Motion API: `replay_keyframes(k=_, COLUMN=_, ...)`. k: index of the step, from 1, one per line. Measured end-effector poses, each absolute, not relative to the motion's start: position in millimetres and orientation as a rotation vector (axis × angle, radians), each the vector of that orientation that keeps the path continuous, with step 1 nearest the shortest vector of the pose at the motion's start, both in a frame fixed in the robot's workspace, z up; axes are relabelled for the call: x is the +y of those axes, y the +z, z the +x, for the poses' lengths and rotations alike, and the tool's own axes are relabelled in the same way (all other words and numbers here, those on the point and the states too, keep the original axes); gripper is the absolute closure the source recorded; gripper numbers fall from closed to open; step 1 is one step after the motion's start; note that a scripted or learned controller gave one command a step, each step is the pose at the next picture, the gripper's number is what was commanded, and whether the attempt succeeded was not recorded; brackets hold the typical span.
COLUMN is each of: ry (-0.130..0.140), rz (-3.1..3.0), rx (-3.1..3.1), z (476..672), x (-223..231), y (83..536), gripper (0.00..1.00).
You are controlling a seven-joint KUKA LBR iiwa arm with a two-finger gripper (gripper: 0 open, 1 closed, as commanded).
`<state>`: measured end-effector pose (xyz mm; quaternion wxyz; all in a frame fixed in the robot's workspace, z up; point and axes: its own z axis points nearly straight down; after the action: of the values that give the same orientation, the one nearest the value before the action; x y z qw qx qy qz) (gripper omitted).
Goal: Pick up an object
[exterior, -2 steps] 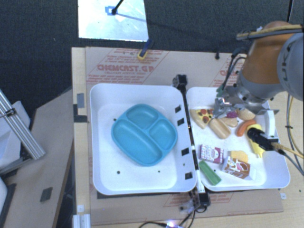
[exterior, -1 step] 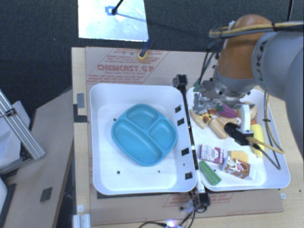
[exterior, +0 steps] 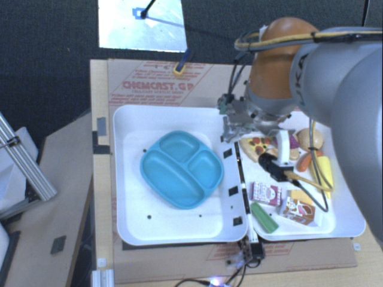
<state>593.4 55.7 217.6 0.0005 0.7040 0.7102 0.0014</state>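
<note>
Nearest to us, the front lip of the cardboard sheet (exterior: 179, 262) sticks out under both bins. Right bin (exterior: 350, 223), front part: a green block (exterior: 264, 216) lies slanted close to the divider, a pink carton (exterior: 266, 193) sits just behind it, and a brown carton (exterior: 297, 207) lies flat just right of both. Left bin (exterior: 128, 178): a blue plate (exterior: 181, 168) with three compartments lies flat near the middle, tilted diagonally to the bin walls and apart from them. Further back in the right bin we see a banana (exterior: 324, 171) lying lengthwise near the right side, with an orange piece (exterior: 305, 161) just beside it, a round tan item (exterior: 310, 139) behind that, a white and purple item (exterior: 286, 143), and a pizza slice (exterior: 258, 146) near the divider. These loose items are the pick candidates, and all of them lie on the bin floors. The gripper (exterior: 230, 131) hangs over the far end of the strip between the two bins, just left of the pizza slice. We cannot tell whether it is open or closed. The arm (exterior: 335, 70), grey with an orange band, comes in from the right above the right bin. Farther back, the cardboard shows red print, with a small yellow piece (exterior: 179, 69) at its far edge. Farthest away, a shiny silver sheet (exterior: 142, 17) lies on the dark floor.
</note>
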Motion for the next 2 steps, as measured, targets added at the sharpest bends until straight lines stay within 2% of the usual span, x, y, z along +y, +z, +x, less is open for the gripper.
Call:
replay_keyframes(k=1, ry=0.006, rz=2.213, rx=2.227, z=610.4, x=74.6, y=231.3, gripper=1.00)
replay_keyframes(k=2, ry=0.001, rz=2.215, rx=2.227, z=612.5, x=81.9, y=224.0, gripper=1.00)
